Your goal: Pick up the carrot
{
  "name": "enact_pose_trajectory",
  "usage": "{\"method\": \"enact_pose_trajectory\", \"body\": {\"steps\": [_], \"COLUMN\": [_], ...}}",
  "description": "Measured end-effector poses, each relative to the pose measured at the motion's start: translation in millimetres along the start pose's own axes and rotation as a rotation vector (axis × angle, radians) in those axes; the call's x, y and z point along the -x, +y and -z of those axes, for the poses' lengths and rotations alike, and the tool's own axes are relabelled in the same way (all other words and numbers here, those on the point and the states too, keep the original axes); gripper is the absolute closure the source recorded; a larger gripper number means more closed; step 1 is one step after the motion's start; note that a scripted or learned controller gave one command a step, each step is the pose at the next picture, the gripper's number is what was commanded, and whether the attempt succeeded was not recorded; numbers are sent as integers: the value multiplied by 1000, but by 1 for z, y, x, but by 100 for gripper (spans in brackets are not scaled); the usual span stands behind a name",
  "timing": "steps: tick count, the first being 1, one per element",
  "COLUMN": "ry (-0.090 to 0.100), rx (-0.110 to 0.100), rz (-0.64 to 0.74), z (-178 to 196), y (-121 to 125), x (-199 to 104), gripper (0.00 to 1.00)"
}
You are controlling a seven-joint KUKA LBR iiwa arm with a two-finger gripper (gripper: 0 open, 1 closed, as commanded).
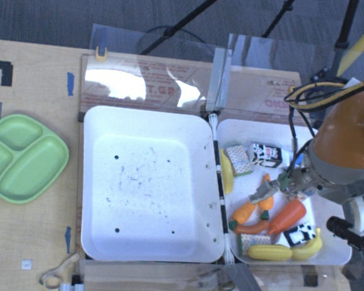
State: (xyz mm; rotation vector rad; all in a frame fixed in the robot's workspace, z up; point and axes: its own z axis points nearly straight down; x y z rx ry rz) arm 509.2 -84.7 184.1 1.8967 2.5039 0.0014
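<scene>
1. The orange plastic carrot (286, 215) lies tilted in the right white bin (336, 253), near its front, among other toys.
2. Just behind it hangs the grey two-finger gripper (273, 191), fingers slightly parted and gripping nothing, the carrot outside them.
3. Beside the carrot: a small orange pepper-like toy (244, 212), a dark red chilli-like piece (250, 229), a yellow banana (270, 251).
4. A black-and-white carton (266, 155) sits at the back.
5. The left white bin (146, 181) adjoins; a green divided plate (20, 157) rests far left.
</scene>
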Motion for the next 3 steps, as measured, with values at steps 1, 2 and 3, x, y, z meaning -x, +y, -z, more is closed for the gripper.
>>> {"method": "enact_pose_trajectory", "body": {"steps": [1,2,3], "ry": [-2,-4,-1], "rx": [6,11,0], "rz": [116,114,37], "z": [-97,-86,33], "y": [55,57,86], "x": [30,31,-12], "gripper": [0,100,100]}}
